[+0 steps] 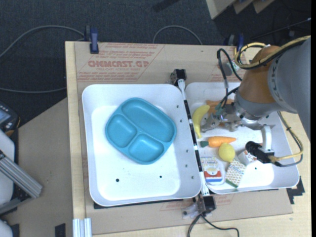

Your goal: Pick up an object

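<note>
Gripper (pixel 220 121) low in right bin (pixel 281 181), upper-left part, wrist above it to the right. Cannot tell how far open it is or whether it holds anything. Banana (pixel 200 118) just left of gripper, by the bin's left wall. Carrot (pixel 221 141) just below gripper, lying crosswise. Lemon (pixel 226 153) touching carrot's underside. Carton (pixel 212 173) and patterned packet (pixel 235 173) side by side near the bin's front edge. Left bin (pixel 98 177) holds a blue divided plate (pixel 140 130), well apart from gripper.
</note>
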`<action>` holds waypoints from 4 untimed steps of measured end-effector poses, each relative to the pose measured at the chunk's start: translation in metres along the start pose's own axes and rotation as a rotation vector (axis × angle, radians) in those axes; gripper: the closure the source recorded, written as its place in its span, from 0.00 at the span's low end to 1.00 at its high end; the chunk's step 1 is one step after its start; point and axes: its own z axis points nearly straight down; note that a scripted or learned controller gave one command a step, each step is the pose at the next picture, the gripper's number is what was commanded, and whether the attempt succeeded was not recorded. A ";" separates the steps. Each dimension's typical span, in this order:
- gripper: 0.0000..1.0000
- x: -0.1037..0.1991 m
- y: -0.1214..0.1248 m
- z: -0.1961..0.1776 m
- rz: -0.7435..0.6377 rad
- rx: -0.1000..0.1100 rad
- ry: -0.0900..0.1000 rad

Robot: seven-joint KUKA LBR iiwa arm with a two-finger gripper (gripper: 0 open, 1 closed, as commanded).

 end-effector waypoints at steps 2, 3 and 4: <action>0.00 0.005 -0.105 -0.005 0.004 -0.008 -0.003; 0.00 -0.014 -0.032 -0.033 0.001 -0.021 -0.008; 0.00 -0.053 -0.093 -0.007 0.010 -0.005 -0.004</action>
